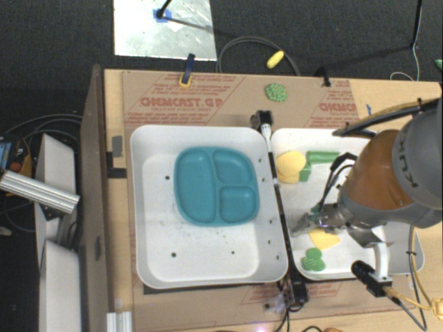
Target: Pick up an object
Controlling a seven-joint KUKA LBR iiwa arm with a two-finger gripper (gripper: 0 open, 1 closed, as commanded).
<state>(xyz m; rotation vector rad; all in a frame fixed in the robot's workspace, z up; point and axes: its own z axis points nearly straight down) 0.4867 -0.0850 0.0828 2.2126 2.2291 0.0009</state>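
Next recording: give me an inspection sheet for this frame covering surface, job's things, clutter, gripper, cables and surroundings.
Surface: brown bench bearing two white bins, left bin and right bin, side by side.
Job's things: in the right bin, a yellow piece touching a green bar near the far end, a yellow wedge and a small green knobbly piece near the front. A teal divided tray lies in the left bin.
Clutter: a green knobbly disc on the bench behind the bins.
Gripper: gripper low over the right bin beside the yellow wedge; grip state unclear.
Cables: black cable looping behind the bench.
Surroundings: dark floor, a silvery sheet.
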